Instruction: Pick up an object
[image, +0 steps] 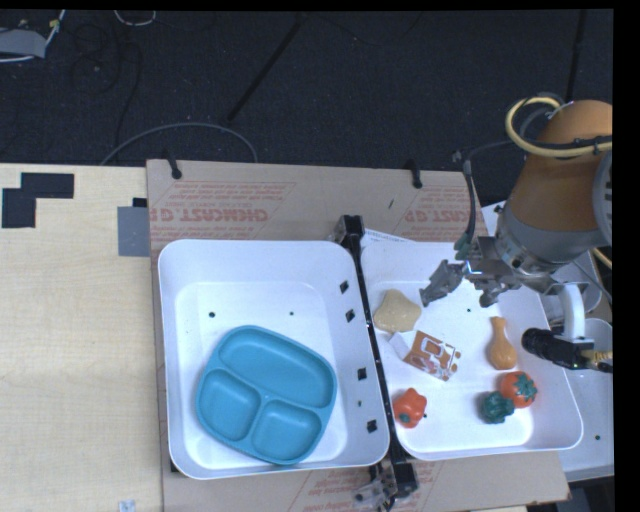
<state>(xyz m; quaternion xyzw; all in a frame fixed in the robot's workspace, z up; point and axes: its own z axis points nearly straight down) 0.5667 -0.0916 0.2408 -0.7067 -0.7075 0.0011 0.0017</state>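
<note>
Objects for picking, right bin (560, 440): one cream lump (396, 312), one printed carton (432, 354) (writing unreadable), two red-orange pieces (409, 406) (518, 388), one green piece (494, 407), one orange gourd (501, 346). Left bin (190, 280): one blue divided tray (265, 394). Gripper (464, 283) above, fingers apart, seemingly empty.

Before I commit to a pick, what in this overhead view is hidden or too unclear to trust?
- Hand: small and dark over the right bin; finger state unreadable, nothing seen between them.
- Right bin's far right corner: covered by the arm.
- Green object and red-orange object: touching, too small to identify.
- Printed packet: label too blurred to read.
</note>
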